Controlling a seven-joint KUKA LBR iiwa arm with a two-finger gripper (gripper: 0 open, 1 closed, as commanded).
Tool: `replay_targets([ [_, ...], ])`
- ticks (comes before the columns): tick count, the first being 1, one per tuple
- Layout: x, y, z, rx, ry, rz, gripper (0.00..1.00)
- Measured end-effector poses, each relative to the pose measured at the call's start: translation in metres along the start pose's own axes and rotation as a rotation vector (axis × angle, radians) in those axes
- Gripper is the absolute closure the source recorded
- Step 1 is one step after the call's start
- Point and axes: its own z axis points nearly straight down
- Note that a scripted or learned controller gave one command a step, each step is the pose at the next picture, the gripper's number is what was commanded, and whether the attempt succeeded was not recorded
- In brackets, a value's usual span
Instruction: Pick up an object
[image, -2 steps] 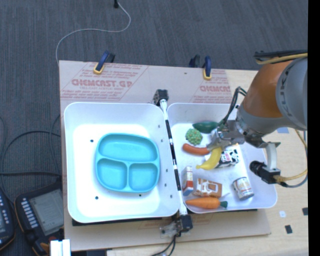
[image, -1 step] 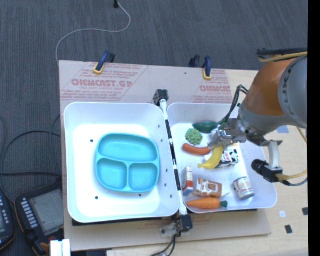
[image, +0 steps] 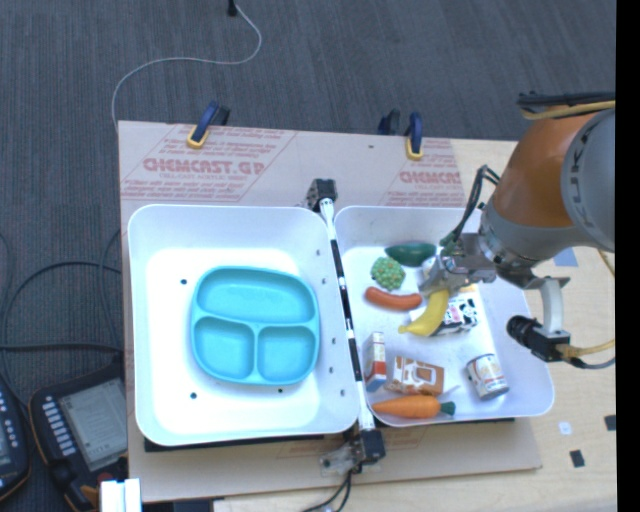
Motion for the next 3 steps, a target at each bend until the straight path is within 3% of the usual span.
replay_targets([
  [2,0.000,0.000,-0.019,0.001,-0.002,-0.001,1.00],
  [3,0.086,-0.039,-0.038,0.000,0.003,0.001,1.00],
])
